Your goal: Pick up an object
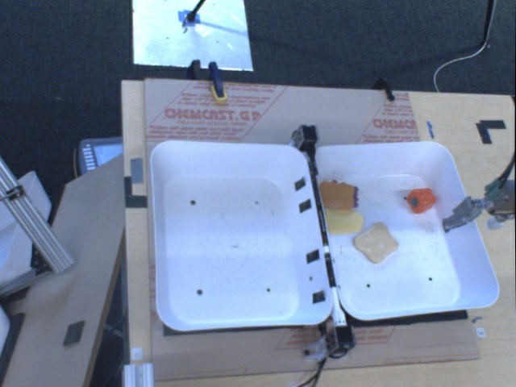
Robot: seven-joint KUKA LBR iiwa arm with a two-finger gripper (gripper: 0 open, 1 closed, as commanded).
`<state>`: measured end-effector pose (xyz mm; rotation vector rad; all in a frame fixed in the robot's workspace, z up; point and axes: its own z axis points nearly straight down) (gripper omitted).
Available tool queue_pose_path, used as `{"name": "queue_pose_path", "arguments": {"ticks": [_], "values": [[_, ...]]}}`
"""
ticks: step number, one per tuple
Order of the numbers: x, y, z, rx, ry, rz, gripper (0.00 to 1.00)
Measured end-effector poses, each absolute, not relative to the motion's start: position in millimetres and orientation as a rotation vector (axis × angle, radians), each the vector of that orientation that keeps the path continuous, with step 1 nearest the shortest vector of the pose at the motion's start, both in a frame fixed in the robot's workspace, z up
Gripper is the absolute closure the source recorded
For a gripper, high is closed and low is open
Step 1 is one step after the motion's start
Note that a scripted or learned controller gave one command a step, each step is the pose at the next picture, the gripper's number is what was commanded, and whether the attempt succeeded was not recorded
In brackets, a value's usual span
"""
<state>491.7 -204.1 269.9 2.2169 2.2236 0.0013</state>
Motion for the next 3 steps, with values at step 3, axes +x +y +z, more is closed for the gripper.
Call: {"name": "queue_pose_path", "arguments": {"ticks": [3], "values": [[487.4, -27, 454, 2.2, 2.23, 0.019, 1.0]]}}
